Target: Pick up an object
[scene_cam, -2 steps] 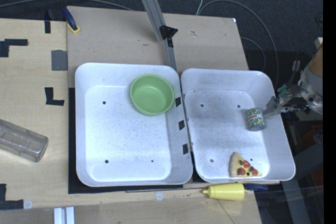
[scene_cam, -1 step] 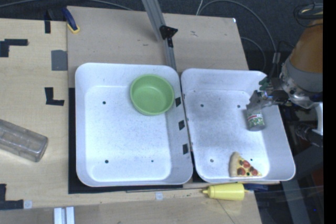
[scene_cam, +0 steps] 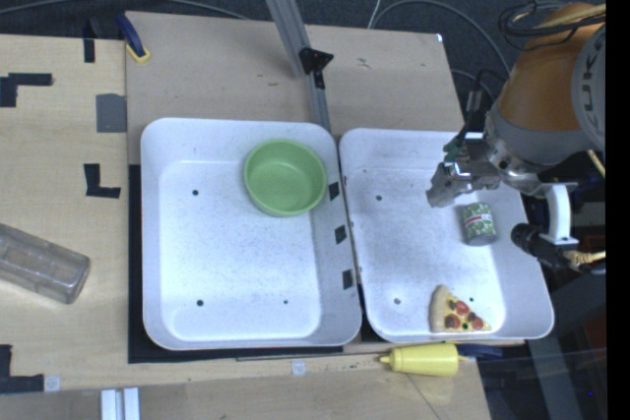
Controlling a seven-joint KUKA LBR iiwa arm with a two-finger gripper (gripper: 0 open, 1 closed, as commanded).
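A small green can point(scene_cam: 478, 222) lies in the right bin point(scene_cam: 394, 241), near its right side. A pizza slice toy point(scene_cam: 454, 311) rests in that bin's front right corner. A green bowl point(scene_cam: 284, 177) sits at the back right of the left bin point(scene_cam: 197, 310). My gripper point(scene_cam: 448, 184) hangs over the right bin, just left of and above the can, with nothing visible between its fingers.
A yellow bottle point(scene_cam: 425, 360) lies on the bench just in front of the right bin. A clear plastic cup point(scene_cam: 37, 263) lies on its side at the far left. A grey pole point(scene_cam: 285, 5) slants over the bench behind the bins.
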